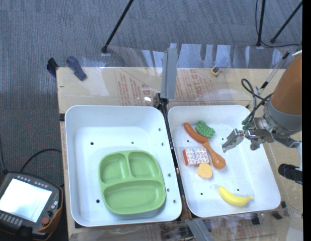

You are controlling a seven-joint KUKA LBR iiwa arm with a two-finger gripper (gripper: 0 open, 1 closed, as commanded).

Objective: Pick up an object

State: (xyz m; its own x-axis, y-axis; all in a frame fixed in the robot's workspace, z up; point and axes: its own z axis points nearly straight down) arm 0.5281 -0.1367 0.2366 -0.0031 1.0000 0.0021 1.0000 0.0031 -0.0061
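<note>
Two white bins are seen on the surface (95,87): the left bin (80,129) carries a green divided plate (131,182), the right bin (255,185) carries the small items. The gripper (234,140) is held over the right bin's middle, jaws apart, nothing between them. Nearest to it an orange spoon (214,156) is laid, touching a red-and-white packet (196,156); a hot dog (194,133), green leafy piece (205,130), orange slice (205,171) and banana (234,197) are spread around. The spoon is judged light, stiff, slippery plastic; a grasp across its handle is advised.
</note>
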